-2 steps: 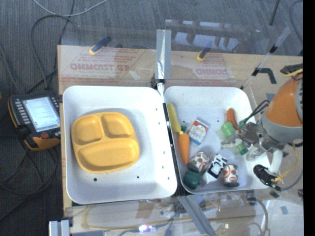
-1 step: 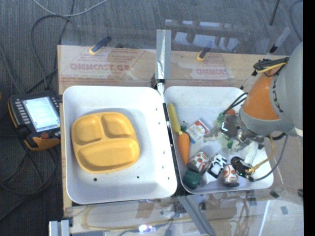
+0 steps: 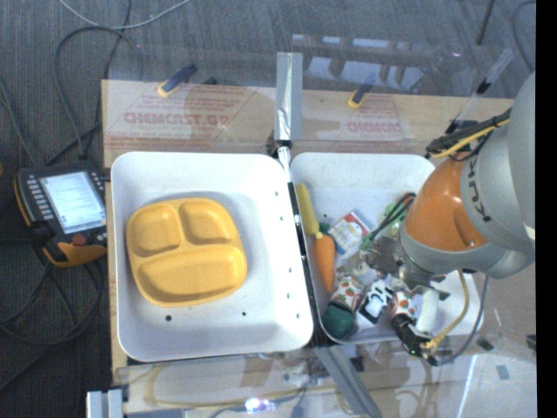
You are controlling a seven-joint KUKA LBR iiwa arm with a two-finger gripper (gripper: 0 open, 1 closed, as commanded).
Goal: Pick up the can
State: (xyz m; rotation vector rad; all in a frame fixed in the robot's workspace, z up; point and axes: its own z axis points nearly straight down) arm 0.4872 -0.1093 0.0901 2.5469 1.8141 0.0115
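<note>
Two white bins are set on the worktop; the gripper (image 3: 380, 296), its state untellable, should be centred over the can (image 3: 347, 293) before closing.

Tray (image 3: 185, 251) in left bin (image 3: 130, 320); carrot (image 3: 325, 262) in right bin (image 3: 365, 165).

One fixed camera above the bench (image 3: 218, 116) — looking down, slanted — over both bins (image 3: 139, 320).
</note>
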